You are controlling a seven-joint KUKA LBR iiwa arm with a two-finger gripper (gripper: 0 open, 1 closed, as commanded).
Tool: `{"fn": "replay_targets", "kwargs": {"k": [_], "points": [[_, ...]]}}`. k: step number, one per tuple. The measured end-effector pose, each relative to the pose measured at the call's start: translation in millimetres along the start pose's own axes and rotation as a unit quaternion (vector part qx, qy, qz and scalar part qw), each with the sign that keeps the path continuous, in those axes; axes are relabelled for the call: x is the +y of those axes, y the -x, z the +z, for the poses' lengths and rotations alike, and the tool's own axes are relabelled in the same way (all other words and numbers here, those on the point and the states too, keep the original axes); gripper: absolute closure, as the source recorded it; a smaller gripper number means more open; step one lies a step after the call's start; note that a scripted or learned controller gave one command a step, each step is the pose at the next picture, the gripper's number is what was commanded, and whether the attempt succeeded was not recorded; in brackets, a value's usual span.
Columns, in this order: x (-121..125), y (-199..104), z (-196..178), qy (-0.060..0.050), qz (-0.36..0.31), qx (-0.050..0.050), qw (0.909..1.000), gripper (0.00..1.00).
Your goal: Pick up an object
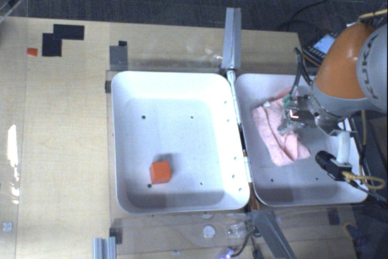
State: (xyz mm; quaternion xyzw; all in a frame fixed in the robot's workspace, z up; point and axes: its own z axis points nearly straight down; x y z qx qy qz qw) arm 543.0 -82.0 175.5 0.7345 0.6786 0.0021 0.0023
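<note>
End effector sits low over the pink cloth in the right bin, but honestly can't tell how it's set or if it's got anything.

Looking down from the one camera: the arm, grey with that orange band, comes in from 3 o'clock and covers the bin's 2 o'clock corner. That cloth lies crumpled toward 9 o'clock in the right bin, right under the tool tip. Over in the left bin there's a small orange cube down around 7 o'clock, well apart from the arm. Both bins sit side by side on the wooden desk.
</note>
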Motion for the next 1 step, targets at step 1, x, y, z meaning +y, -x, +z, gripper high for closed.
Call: {"fn": "replay_targets", "kwargs": {"k": [1], "points": [[38.2,-21.4,-9.2,-0.001,0.067,0.0,0.9978,1.0]]}}
